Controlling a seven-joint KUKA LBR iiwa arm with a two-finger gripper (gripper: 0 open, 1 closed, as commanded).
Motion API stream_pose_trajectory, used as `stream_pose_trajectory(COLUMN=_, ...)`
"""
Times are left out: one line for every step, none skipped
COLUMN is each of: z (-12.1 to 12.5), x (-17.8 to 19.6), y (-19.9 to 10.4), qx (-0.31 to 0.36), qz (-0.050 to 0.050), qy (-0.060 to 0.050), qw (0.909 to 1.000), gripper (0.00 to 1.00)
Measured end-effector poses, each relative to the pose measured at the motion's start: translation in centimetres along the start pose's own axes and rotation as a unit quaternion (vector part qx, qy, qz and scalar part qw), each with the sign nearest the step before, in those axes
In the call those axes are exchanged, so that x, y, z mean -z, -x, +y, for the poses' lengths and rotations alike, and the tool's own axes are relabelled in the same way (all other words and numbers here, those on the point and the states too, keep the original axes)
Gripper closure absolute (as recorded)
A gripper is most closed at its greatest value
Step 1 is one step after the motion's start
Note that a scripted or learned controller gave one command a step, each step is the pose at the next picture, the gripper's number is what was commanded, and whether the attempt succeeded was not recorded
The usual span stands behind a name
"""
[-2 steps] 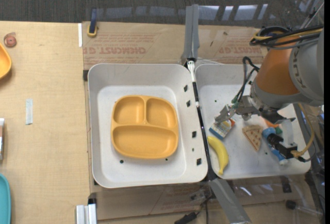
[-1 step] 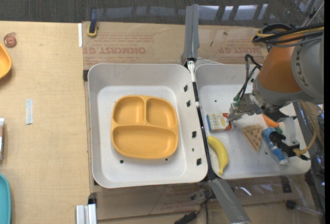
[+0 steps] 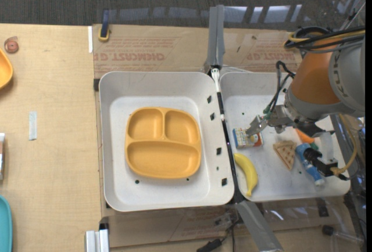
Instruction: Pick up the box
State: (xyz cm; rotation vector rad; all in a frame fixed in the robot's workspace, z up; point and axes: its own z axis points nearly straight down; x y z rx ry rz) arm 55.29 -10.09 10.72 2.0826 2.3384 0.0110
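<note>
Box (image 3: 246, 138) partly behind jaws (image 3: 256, 127)

We see the right bin (image 3: 264, 184) crowded along its lower half. The small box (image 3: 246, 138) lies near the bin's left wall, with the tool (image 3: 256, 126) just at its 1 o'clock. At the box's 6 o'clock a banana (image 3: 247, 172) hugs the left wall. At its 3 o'clock lies a tan wedge (image 3: 285, 154), and beyond that a blue bottle (image 3: 308, 164) and an orange piece (image 3: 306, 136). The arm (image 3: 319, 85) covers the bin's right side. We find open floor toward 12 o'clock of the box. In the left bin (image 3: 113, 146), an orange divided plate (image 3: 164, 143) takes the centre, leaving a free margin all around.
</note>
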Motion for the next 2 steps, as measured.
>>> stream_pose_trajectory(z=-0.69, x=-0.81, y=-0.34, qx=0.024, qz=-0.001, qy=0.002, qw=0.9997, gripper=0.0)
stream_pose_trajectory(z=0.19, x=-0.94, y=-0.08, qx=-0.016, qz=0.002, qy=-0.001, qw=0.9999, gripper=0.0)
